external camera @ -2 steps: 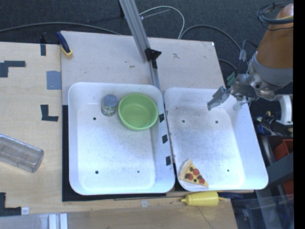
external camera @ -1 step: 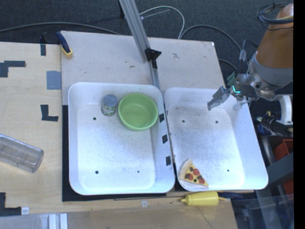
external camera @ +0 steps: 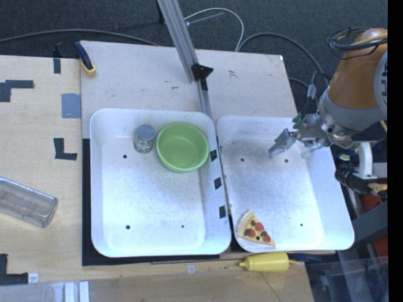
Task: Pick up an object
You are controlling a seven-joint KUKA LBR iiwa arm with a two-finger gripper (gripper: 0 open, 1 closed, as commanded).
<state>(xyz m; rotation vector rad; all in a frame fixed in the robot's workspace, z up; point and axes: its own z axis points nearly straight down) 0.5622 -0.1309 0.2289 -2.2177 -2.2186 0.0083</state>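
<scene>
My gripper (external camera: 293,146) hangs over the upper right part of the right bin (external camera: 296,194), open, with nothing between its fingers (external camera: 279,145). A toy pizza slice (external camera: 254,229) lies in that bin's near left corner, well away from the gripper. In the left bin (external camera: 151,212) a green bowl (external camera: 182,146) sits at the back. A small grey-lidded can (external camera: 144,138) stands touching or nearly touching the bowl's left side.
A yellow mustard bottle (external camera: 267,262) lies on the bench just in front of the right bin. A clear plastic container (external camera: 25,202) lies at the far left. A metal pole (external camera: 181,33) slants up from a clamp at the back between the bins.
</scene>
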